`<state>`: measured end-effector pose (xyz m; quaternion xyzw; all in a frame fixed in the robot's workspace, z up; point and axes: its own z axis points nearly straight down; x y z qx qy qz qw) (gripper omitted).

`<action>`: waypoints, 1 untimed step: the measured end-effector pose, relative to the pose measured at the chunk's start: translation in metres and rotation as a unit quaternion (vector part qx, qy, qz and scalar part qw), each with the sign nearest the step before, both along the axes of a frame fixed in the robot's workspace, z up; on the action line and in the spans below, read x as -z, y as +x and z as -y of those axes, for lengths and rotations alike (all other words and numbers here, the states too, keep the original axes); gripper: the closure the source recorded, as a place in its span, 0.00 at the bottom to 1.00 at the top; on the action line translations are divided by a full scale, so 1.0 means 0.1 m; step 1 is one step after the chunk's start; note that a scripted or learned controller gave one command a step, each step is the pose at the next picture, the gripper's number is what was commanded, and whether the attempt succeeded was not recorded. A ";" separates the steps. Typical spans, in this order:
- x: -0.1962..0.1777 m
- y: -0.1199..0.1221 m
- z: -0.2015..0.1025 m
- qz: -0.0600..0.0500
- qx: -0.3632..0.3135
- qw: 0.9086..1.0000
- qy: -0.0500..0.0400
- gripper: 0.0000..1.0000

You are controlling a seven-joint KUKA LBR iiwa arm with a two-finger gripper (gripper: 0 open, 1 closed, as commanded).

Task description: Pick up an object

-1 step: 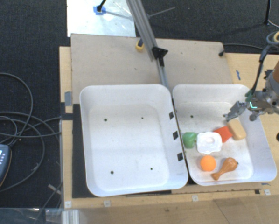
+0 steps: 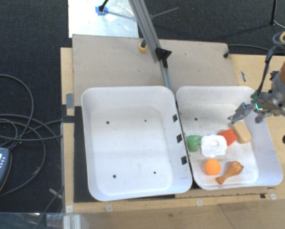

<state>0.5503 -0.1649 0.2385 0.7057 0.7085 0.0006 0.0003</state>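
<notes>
The right bin [image 2: 266, 175] holds several small objects in its near half: a green piece [image 2: 193, 142], a white crumpled piece [image 2: 213, 146], a red-orange block [image 2: 229, 137], a tan block [image 2: 243, 133], an orange ball [image 2: 212, 167] and a brown drumstick-shaped toy [image 2: 229, 171]. My gripper [image 2: 247, 119] hangs over the right bin's far right part, just above and behind the tan block. Its fingers stand open with nothing between them.
The left bin [image 2: 90, 104] lies beside the right one, their rims meeting in the middle. A grey pole [image 2: 147, 23] slants from the top down to the bins' shared far corner. Cables lie on the floor at the left.
</notes>
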 end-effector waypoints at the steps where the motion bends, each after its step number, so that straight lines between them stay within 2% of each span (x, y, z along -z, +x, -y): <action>1: 0.60 -0.06 -0.03 -0.002 0.002 1.000 0.000 0.00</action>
